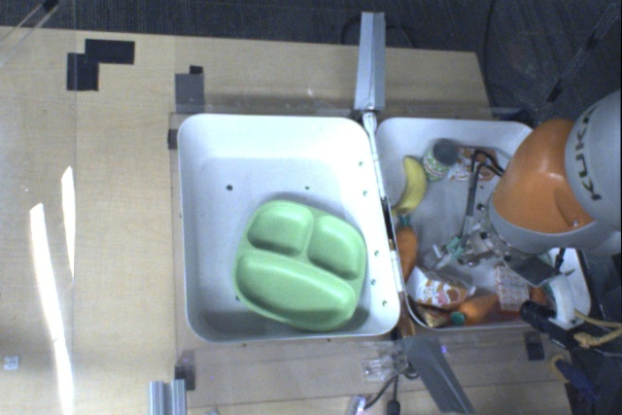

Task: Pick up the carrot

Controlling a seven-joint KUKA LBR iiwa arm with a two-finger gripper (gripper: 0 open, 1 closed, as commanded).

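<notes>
Altogether the bench (107, 209) bears two shallow white bins side by side, one green tray, one banana and one carrot that can be told for sure. The left bin (209, 151) holds only the green three-compartment tray (301, 264), which lies overturned and tilted toward the bin's near right corner. The right bin (408, 139) is crowded: the yellow banana (413, 184) lies near its left wall toward the far edge, a small round jar or can (445, 154) sits just beyond it by the far wall, and a crinkled snack packet (439, 290) rests at the near left corner. A second orange object (479, 308) lies against the near wall beside the packet; what it is cannot be told.

The carrot (405, 248) is short, orange and stubby, with a touch of green at its far end. It lies along the right bin's left wall, between the banana and the packet, lengthwise to the wall.

The grey arm with its orange band (544, 185) hangs over the right half of that bin. The gripper (465, 251) points down near the bin's middle, just right of the carrot; whether its thin metal fingers are apart or together cannot be told, and nothing is seen between them.
</notes>
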